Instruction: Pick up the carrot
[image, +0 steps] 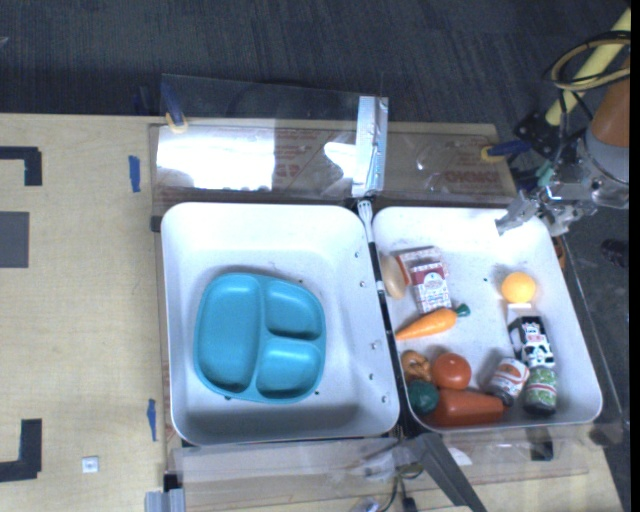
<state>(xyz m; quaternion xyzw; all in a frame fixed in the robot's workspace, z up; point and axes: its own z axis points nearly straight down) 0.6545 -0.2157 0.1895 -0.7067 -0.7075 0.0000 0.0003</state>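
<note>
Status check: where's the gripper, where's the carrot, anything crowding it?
Gripper at right bin's far corner, holding nothing. Carrot lies near left wall. Red packet close above; tomato just below.

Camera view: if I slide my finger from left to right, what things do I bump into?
Blue divided plate → carrot → orange ball → gripper, at the far right above the bin.

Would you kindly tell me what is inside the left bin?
The left bin holds one thing: a blue divided tray with three compartments, all bare. The bin floor under the tray is covered, so anything there cannot be seen.
</note>
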